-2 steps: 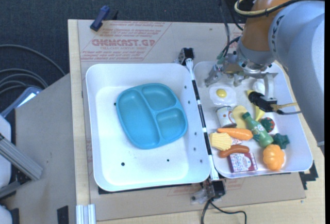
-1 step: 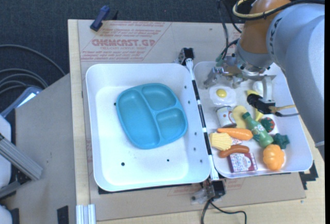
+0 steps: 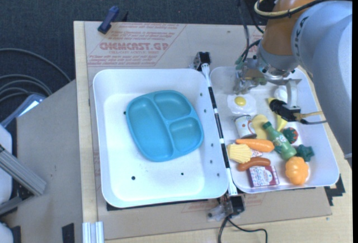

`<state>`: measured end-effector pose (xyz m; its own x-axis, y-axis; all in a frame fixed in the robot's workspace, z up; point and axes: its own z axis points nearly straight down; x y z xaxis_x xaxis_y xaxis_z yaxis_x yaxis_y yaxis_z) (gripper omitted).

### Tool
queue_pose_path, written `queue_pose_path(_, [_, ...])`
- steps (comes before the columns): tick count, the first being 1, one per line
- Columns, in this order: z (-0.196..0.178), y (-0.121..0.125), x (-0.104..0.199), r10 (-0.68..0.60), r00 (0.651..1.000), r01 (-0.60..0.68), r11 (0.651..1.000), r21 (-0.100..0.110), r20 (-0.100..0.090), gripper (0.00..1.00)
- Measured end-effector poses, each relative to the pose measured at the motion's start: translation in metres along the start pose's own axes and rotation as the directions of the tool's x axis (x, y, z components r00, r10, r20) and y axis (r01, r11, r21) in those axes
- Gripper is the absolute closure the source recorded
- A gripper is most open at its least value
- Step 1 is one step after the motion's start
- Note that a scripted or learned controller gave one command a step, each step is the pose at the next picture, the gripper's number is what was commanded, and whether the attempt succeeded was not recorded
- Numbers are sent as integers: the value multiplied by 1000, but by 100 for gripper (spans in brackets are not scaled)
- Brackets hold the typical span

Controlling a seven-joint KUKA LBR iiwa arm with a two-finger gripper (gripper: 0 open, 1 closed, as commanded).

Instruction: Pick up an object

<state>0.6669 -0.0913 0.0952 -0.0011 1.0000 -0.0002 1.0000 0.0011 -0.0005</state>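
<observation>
Gripper is down in the far left part of the right bin, arm coming in from the right. Open or clenched: cannot tell, the wrist hides it from this angle. Nothing is visibly grasped.

A toy fried egg is just near of the gripper and is the closest item; contact is unclear. All pickable stuff sits in the right bin, clustered in its middle and near part:
- small can just near of the egg
- yellow piece right of the can
- carrot lying crosswise, touching the green bottle
- corn at the left wall, just near of the carrot
- sausage just near of the corn
- small box at the near edge, touching the sausage
- orange fruit at the near right
- dark green piece just far of the orange fruit
- strawberry right of the bottle

The left bin holds a blue divided plate, roughly centred, well apart from the gripper. A blue clip lies on the board far of the left bin.
</observation>
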Motion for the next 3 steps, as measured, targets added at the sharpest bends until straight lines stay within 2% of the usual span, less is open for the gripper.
queue_pose_path(1, [0, 0, 0, 0, 1000, 0, 1000, 0, 0, 0])
queue_pose_path(2, [10, -1, -1, 1, 1000, -1, 1000, 2, 0, 0])
queue_pose_path(3, [0, 0, -1, 0, 1000, 0, 1000, 0, 0, 100])
